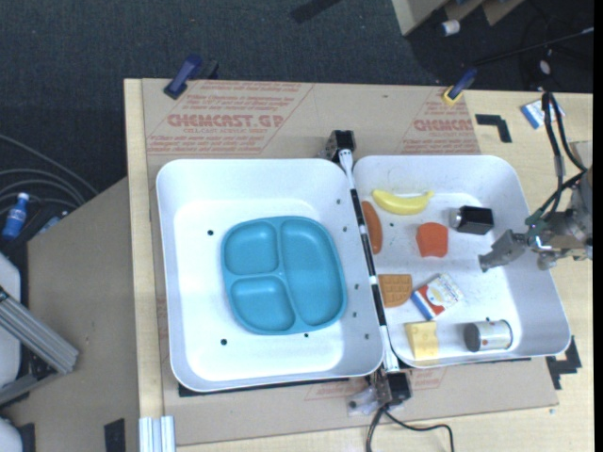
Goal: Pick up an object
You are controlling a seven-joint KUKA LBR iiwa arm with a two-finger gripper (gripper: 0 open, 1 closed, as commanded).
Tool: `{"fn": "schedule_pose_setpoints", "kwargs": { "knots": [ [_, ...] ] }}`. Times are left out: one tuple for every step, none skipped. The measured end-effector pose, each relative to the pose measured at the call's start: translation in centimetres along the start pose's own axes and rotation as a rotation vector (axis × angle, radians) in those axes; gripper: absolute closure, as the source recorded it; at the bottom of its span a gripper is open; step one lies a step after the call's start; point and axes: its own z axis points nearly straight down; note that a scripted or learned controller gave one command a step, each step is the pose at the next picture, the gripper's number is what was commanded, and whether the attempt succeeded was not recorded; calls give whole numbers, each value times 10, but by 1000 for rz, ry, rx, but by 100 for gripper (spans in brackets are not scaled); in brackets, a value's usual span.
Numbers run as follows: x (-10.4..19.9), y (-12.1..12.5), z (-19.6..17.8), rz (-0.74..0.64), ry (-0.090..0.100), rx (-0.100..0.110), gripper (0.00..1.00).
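right white bin holds the candidate objects, all lying loose and apart from the gripper. yellow plastic banana lies crosswise near the far wall. brown elongated hot-dog piece rests along the inner wall. small orange-red block sits near the middle. black boxy object lies just right of it. tan waffle-patterned square lies flat by the inner wall. red, white and blue small carton lies tilted beside it. yellow flat block sits near the front edge. silver and black cylinder lies on its side to its right.
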Motion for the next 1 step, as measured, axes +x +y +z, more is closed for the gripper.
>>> {"fn": "schedule_pose_setpoints", "kwargs": {
  "knots": [
    [-35,55,149,0,0,-1,0]
  ]
}}
